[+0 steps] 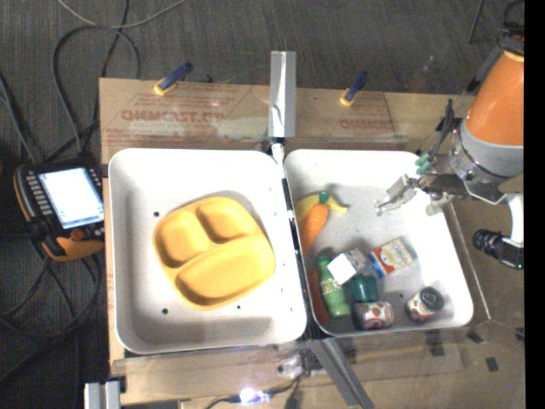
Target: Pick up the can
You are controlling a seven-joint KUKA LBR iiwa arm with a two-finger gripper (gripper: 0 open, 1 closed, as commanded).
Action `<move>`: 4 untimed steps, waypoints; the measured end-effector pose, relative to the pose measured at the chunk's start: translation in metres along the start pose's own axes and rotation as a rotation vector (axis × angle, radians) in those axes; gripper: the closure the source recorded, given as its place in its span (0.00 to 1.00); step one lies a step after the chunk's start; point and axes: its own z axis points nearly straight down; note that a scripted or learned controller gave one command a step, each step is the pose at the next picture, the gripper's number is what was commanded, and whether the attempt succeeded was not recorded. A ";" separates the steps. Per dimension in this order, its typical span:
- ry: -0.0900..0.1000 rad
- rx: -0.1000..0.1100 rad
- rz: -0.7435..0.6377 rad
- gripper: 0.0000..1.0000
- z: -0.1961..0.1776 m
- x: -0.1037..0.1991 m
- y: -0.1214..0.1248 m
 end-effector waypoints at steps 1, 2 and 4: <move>0.000 0.002 -0.001 1.00 -0.008 0.001 0.000; 0.000 0.002 -0.001 0.00 -0.008 0.001 0.000; 0.000 -0.008 -0.036 0.00 0.178 -0.043 -0.022</move>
